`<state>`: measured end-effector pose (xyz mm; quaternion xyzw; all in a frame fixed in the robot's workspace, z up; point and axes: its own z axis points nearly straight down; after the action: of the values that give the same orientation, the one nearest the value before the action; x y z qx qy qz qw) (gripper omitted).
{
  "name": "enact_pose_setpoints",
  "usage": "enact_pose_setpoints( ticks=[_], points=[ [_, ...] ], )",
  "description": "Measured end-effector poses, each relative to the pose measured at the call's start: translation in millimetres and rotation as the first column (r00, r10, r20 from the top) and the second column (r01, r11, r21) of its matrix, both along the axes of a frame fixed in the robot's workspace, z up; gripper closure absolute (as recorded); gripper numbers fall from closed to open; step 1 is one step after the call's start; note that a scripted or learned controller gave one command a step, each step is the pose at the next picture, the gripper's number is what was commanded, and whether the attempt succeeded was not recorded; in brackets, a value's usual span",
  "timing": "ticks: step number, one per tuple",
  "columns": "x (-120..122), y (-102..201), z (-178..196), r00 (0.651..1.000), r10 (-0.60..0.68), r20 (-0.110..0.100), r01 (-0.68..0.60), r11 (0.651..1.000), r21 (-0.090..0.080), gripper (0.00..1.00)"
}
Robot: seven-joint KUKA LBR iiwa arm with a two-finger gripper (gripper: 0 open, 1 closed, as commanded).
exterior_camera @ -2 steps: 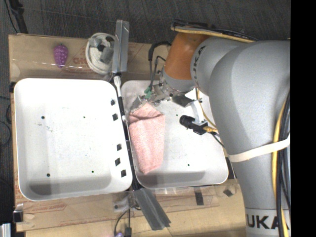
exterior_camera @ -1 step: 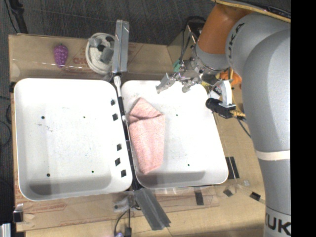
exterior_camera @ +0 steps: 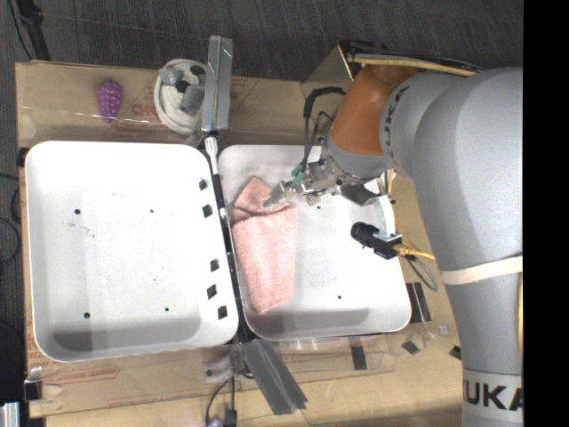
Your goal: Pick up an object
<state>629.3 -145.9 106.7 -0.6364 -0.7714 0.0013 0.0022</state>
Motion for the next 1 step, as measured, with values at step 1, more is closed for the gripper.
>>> enact_pose_setpoints(
  ticks=[1],
  points=[
    [-20.3, 43.1, -15.7, 0.995, 0.102, 0.001, -0.102, 0.995, 0.0, 0.0]
  ],
)
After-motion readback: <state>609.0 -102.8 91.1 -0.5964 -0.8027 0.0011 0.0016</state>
